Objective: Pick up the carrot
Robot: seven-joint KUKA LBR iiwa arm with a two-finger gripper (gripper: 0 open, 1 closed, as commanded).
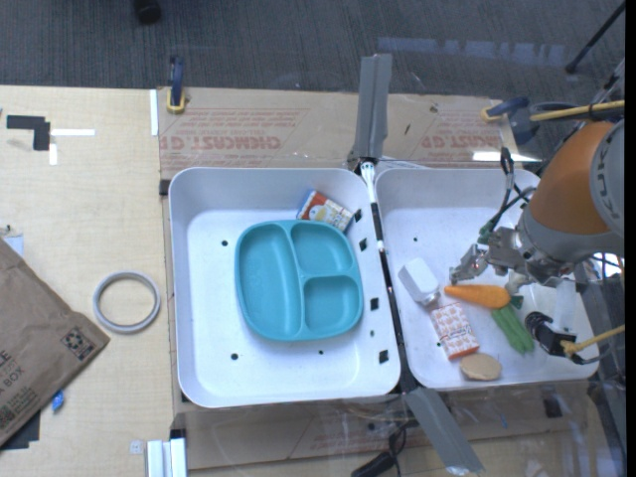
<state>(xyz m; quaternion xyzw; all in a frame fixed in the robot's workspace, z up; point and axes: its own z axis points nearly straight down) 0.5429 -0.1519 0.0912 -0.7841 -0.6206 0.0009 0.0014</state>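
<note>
**Gripper poised just above the carrot's thick end**

Gripper (484, 266) of the grey arm hung low in the right-hand shallow white bin (437, 212), reaching in from the right with its orange band above the wrist. Its metal parts sat just above and slightly left of the small orange carrot-shaped toy (479, 294); how wide it stood could not be told from this slanted view, and nothing showed as held.

The carrot lay on the bin floor near the middle-right, its long axis running roughly left to right, the pointed tip toward the left and the thicker end toward a green leafy piece (513, 326) trailing down to the right. A white block (418, 279) sat just left of the tip, and a red-and-white packet (454, 329) lay just below the carrot, with a tan round biscuit-like disc (481, 368) further down.

By my judgement, the carrot lay almost directly beneath the gripper, a touch toward the viewer, so a short descent closing across the narrow width would suit, with the packet the nearest obstacle.
</note>
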